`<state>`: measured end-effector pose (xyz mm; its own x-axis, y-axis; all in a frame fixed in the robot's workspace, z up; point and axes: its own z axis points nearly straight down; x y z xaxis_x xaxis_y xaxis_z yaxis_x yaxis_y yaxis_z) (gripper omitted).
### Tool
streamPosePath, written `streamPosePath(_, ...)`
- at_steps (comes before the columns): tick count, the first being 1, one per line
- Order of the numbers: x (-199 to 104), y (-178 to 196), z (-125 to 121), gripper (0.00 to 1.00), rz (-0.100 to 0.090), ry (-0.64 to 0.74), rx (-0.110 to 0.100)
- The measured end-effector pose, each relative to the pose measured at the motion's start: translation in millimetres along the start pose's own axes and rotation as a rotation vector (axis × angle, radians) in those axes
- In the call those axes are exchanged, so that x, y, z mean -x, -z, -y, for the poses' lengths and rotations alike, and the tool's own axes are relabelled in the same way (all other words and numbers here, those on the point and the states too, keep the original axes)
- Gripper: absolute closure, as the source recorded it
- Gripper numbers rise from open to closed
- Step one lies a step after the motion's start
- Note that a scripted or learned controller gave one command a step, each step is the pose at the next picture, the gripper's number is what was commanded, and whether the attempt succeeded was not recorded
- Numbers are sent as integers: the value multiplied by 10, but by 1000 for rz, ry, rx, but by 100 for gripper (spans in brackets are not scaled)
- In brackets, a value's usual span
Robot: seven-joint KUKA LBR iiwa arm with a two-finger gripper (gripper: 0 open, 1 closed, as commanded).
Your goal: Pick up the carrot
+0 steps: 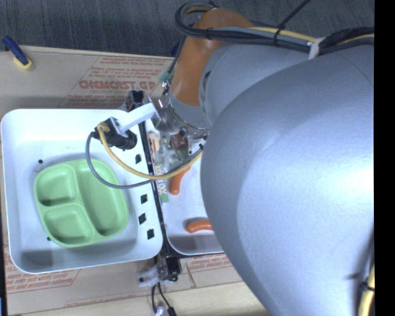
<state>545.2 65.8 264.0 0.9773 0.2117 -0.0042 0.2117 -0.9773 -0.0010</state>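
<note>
On the counter (85, 78), well to the left of the fingers (168, 151), the left bin (13, 120) holds a green divided tray (79, 203). The tray lies flat and plays no part in this pick. A looped cable (118, 170) sags from the wrist over that bin's right side, probably slack left so the tool can turn freely.

The fingers hang over the seam where the two bins meet, pointing down into the near-left corner of the right bin (191, 245). Wrist hardware and cabling crowd them, so I cannot tell whether they are apart, together or closed on anything.

Just beneath them is a short orange piece that I take for the carrot (175, 183), close against the bin's left wall. It looks to touch the tips or sit right under them, and whether it is gripped or merely lying there is unclear. Being so near the wall would explain why the tool comes in so tight to the seam.

Farther from the fingers, toward the bin's near edge, lies a second orange object (199, 226), flat on the floor and partly under the arm (289, 176). The arm's grey bulk covers the rest of the right bin.
</note>
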Motion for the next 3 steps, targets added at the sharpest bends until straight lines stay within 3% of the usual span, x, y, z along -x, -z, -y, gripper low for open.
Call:
streamPosePath(1, -132, -43, -265, 100, 2, 508, -4)
streamPosePath(2, -165, 215, -914, 100, 0, 334, -2)
streamPosePath(3, -170, 66, -459, 100, 2, 224, -3)
